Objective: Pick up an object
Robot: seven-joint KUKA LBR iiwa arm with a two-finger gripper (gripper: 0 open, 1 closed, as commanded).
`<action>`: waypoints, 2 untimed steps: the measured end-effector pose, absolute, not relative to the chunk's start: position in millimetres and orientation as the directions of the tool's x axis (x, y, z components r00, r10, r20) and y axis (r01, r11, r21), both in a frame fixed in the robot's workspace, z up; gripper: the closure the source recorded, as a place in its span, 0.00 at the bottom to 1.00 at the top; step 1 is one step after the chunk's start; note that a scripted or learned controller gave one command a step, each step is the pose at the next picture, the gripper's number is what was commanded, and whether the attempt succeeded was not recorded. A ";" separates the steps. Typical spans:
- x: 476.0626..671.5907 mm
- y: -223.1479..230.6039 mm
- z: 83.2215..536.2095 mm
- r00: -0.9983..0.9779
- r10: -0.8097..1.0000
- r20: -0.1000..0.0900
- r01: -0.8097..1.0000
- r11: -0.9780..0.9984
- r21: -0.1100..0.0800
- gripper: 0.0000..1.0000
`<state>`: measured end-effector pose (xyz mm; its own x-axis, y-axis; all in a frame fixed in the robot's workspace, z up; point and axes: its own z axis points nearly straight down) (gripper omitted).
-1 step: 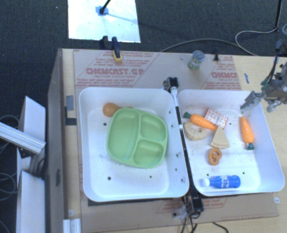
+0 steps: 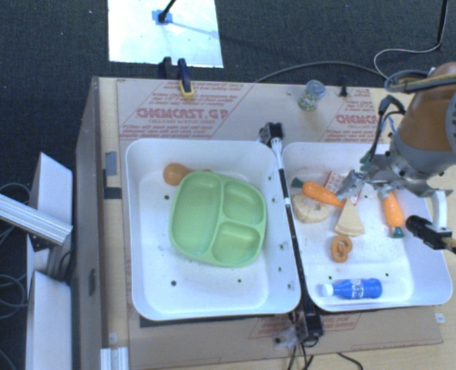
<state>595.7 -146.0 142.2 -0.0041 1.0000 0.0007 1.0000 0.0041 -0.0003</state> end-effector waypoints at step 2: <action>528.6 -96.1 84.0 -0.001 1.000 0.000 1.000 0.001 0.000 0.00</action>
<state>528.6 -96.1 84.0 -0.0008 1.0000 0.0003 1.0000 0.0008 -0.0001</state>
